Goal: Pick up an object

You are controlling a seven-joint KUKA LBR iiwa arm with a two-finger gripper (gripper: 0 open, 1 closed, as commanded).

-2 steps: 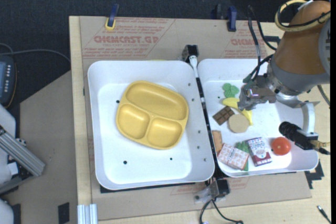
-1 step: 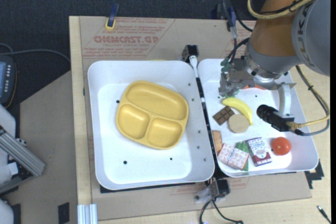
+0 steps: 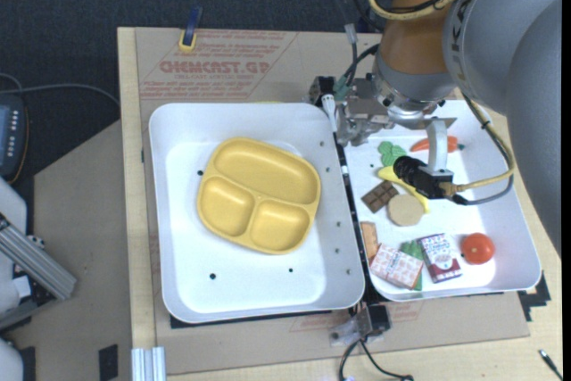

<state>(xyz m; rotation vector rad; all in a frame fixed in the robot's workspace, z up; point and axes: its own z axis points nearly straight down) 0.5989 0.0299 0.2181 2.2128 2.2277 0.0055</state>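
You look down from one fixed camera set above the bench (image 3: 223, 58), tilted at a slant and far enough back to take in the left bin (image 3: 169, 192) and the right bin (image 3: 513, 227) side by side. The arm (image 3: 517, 40) enters your frame from the upper right.

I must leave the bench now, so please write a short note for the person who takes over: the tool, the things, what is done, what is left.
Tool: over the far left corner of the right bin. Whether it is open or shut cannot be told, and nothing is seen held.
Things: the right bin has the small items, among them a red tomato, a tan disc, a brown chocolate piece and a red carton. The left bin holds a yellow divided plate.
Done: no item lifted.
Left: grasp one item and lift it.
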